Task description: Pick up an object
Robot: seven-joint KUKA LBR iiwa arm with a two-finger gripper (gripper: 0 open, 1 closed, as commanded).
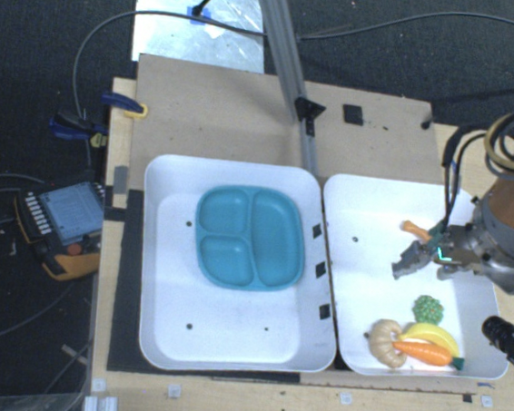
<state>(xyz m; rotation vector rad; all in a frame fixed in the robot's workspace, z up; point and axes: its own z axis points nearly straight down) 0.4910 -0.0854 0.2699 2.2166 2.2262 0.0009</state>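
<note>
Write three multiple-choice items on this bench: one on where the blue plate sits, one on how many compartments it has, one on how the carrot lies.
1. Where is the blue plate?
A. In the left bin
B. In the right bin
C. On the bench outside both bins

2. How many compartments does the plate have?
A. Two
B. Three
C. Five

3. How does the carrot lie?
A. Alone in the middle of the left bin
B. Standing upright on the plate
C. Flat, against the banana, in the right bin's near corner

Key: 1 A, the plate rests on the floor of the left bin. 2 B, ridges split it into two upper wells and one long lower one. 3 C, the carrot lies flat beside the banana in the right bin, with the broccoli just behind.
</note>
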